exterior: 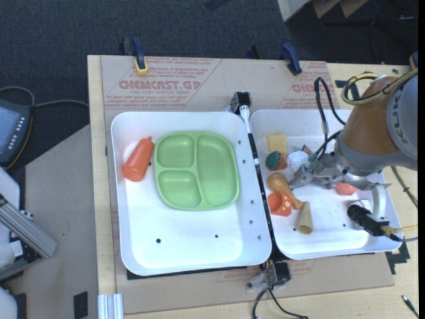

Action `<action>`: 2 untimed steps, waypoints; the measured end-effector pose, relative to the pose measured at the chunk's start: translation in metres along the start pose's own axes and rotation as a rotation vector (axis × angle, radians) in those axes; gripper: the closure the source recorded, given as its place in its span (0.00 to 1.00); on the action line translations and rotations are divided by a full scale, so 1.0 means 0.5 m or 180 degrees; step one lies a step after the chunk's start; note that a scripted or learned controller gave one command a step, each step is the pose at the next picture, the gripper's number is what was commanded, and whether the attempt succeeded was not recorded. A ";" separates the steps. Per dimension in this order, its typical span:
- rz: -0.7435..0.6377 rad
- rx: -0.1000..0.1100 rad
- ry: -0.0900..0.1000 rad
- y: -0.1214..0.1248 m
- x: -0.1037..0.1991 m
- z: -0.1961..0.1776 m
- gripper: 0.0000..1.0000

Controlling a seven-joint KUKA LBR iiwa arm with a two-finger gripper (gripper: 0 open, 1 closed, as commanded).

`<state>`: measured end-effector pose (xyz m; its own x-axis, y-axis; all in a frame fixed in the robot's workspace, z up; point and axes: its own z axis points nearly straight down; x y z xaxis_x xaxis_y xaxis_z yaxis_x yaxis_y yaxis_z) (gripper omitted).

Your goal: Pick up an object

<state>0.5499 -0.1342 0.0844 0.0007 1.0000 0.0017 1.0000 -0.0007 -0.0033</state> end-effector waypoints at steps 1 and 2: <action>0.0002 -0.0009 -0.0003 0.001 0.000 -0.021 1.00; -0.0001 -0.0035 -0.0014 0.001 -0.012 -0.147 1.00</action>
